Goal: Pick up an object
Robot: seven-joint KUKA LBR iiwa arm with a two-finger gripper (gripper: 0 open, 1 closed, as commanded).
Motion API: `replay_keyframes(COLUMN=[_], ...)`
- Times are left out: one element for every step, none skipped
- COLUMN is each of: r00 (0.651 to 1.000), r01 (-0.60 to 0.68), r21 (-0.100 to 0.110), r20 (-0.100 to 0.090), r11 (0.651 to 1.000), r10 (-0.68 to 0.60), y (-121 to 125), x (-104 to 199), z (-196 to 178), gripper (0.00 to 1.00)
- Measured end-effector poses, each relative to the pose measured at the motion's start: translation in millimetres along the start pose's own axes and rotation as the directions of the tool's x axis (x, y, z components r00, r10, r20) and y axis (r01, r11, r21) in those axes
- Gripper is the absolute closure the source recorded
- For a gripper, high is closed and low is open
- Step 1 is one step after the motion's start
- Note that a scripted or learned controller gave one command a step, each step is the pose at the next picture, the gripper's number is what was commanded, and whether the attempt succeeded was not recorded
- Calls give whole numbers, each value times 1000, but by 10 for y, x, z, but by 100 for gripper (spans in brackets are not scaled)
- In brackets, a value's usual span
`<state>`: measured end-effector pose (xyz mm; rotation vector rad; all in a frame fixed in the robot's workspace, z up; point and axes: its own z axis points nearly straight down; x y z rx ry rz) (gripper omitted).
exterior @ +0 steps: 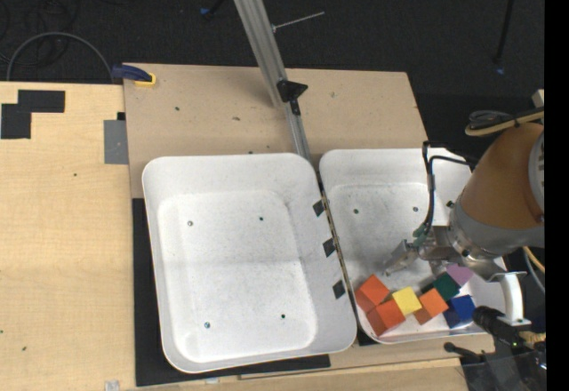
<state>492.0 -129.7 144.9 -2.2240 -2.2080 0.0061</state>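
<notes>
Tool: my tool [411, 254] hangs low in the right bin [378, 180], lower right of frame; whether its fingers are spread or pressed together I cannot tell.
Blocks: heaped in that bin's lower right corner, just below my tool.
Handling: I judge them light, rigid, smooth; best pinched across flat opposite faces.
Count: six blocks — two red [373, 291], one yellow [406, 301], one orange [434, 302], one blue [460, 309], one purple [459, 274]; two bins, left bin [178, 180].

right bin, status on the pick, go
Gripper low in right bin, above the blocks. Nothing seen held. Blocks clustered at near corner, arm overhanging them.
</notes>
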Motion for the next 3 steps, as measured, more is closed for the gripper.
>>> replay_keyframes(r00=[1000,1000,1000], r01=[5,-5,16], r21=[-5,-5,-9], r20=[-1,-2,-1], r11=[1000,1000,1000], r10=[-5,5,-16], y=[184,176,217], x=[-200,-211,1348], z=[537,426,-474], gripper=[0,100,100])
